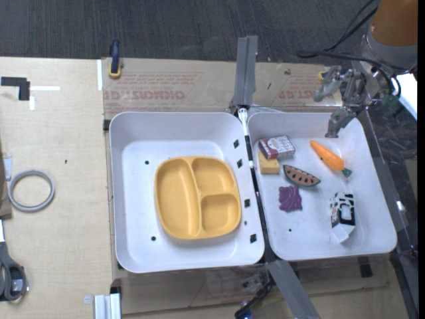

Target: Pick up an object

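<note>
My worktop [60, 244] carried two white bins side by side, the left bin [129, 198] and the right bin [378, 224]. A grey tape ring [30, 190] and scissors [10, 278] lay to their left.

The grey arm with its orange band [396, 8] reaches in from the upper right, wrist angled down and leftward. Its two-finger metal gripper [334, 129] hangs low, with cables looping behind the wrist.

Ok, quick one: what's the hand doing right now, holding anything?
Hand: above the far edge of the right bin, near the carrot; nothing seen held, and open or closed cannot be told.
</note>
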Controlling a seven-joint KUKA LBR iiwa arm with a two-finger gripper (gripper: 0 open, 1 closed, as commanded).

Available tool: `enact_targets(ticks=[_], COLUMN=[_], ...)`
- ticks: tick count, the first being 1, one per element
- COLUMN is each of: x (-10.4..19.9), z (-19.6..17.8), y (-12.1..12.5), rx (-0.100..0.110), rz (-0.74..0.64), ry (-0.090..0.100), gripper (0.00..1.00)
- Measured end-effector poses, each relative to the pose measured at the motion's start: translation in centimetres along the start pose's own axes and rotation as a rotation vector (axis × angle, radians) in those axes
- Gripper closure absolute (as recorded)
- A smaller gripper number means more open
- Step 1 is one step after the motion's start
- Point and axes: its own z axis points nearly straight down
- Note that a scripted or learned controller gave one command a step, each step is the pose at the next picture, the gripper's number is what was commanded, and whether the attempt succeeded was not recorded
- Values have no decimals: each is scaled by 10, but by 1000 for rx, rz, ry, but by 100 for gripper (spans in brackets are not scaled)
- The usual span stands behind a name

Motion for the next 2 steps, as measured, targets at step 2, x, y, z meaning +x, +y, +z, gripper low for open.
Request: enact_targets(ticks=[2], x=[43], z=[109], y=[-94], rx=[0], rz=[-107], ry=[-1], gripper=[0])
